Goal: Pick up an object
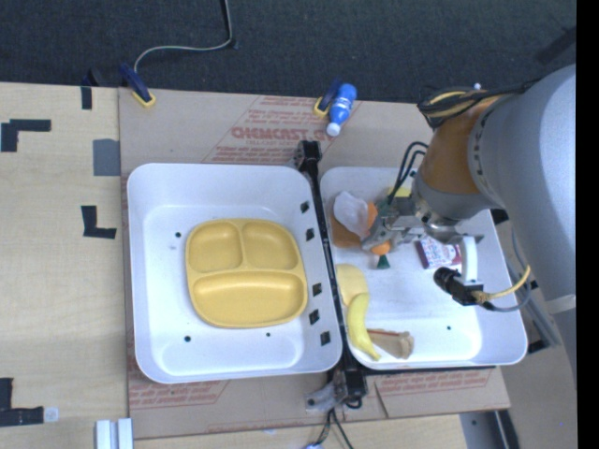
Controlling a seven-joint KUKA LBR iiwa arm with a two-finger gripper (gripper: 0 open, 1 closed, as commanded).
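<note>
Camera view shows two white bins: the left bin (150,251) holds one yellow divided plate (246,273); the right bin (487,335) holds one banana (357,311), one brown stick (389,342) and a cluster of small items. The gripper (391,235) hangs over that cluster; I cannot tell its state.

Two white bins (150,279) sit side by side on the desk (56,251). The left one holds one yellow divided plate (246,272). The right one holds one banana (356,311), one crumpled wrapper (351,210) and one small red-and-white packet (438,253). One blue-and-white bottle (339,107) lies at upper centre.
</note>
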